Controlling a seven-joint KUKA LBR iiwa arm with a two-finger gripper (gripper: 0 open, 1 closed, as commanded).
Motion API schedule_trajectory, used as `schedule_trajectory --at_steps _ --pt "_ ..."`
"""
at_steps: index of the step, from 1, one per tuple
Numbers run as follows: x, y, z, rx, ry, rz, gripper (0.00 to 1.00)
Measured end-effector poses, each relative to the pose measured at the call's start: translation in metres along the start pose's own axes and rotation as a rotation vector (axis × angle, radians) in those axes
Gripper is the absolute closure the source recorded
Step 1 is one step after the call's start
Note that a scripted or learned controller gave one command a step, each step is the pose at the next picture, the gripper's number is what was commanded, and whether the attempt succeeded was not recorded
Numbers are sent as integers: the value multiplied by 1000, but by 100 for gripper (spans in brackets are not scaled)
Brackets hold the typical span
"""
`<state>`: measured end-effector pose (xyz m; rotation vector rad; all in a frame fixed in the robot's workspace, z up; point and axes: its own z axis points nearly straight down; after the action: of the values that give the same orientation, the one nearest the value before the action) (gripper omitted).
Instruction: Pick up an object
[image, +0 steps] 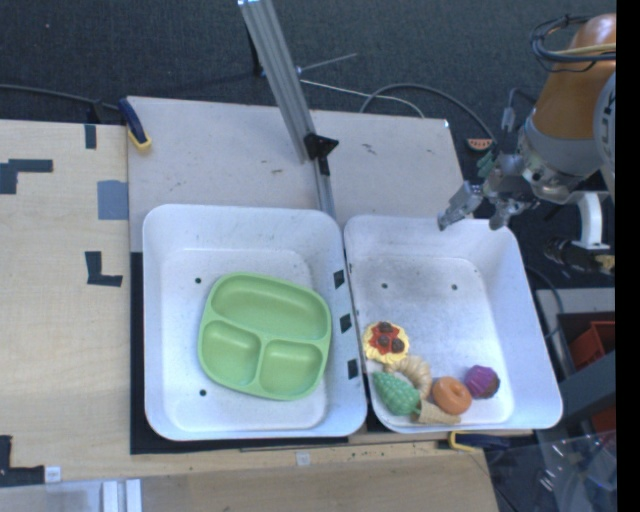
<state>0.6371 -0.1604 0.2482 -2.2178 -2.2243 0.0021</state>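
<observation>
Several small toy foods lie in the near part of the right bin (500, 270): a round red and yellow piece (386, 342), a green piece (396, 393), a beige piece (414, 371), an orange one (452, 395) and a purple one (483, 381). My gripper (468, 213) hangs over the far right corner of that bin, well away from the toys, its two fingers spread open with nothing between them.
A green divided plate (266, 336) lies in the left bin (170, 240). A slanted metal pole (285, 75) rises behind the bins. A blue and yellow clamp (135, 125) sits at the bench's far left. Cables trail across the back.
</observation>
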Motion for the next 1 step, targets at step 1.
schedule_trajectory --at_steps 1 --pt "0 0 0 0 0 0 0"
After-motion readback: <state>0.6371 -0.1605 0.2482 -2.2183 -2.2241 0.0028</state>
